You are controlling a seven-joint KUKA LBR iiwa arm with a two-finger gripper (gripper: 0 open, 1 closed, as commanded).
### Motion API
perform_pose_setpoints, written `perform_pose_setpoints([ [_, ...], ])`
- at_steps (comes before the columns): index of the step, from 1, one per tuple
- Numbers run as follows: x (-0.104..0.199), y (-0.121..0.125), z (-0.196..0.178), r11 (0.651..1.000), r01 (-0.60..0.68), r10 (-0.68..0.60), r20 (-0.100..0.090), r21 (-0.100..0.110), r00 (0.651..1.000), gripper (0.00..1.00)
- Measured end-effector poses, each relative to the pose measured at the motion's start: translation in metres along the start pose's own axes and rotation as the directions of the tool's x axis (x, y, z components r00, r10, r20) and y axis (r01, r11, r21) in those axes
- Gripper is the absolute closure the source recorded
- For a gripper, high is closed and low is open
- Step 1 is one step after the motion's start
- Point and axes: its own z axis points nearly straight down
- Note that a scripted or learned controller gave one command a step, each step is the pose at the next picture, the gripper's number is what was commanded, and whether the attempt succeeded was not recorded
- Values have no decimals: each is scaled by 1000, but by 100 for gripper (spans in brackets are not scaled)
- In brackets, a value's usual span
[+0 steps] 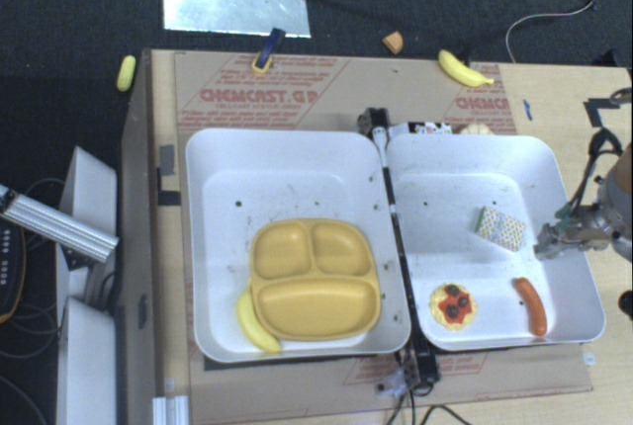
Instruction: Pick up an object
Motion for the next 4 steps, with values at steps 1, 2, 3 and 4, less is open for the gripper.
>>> perform_pose_setpoints([
  [1,-10,13,-35,1000,0,0,0,1,1000,100],
  [2,-10,21,-50,1000,2,-2,0,1,1000,100],
  [3,-10,45,-30,1000,2,-2,0,2,1000,100],
  [4,-10,45,-30,1000,2,-2,0,2,1000,0],
])
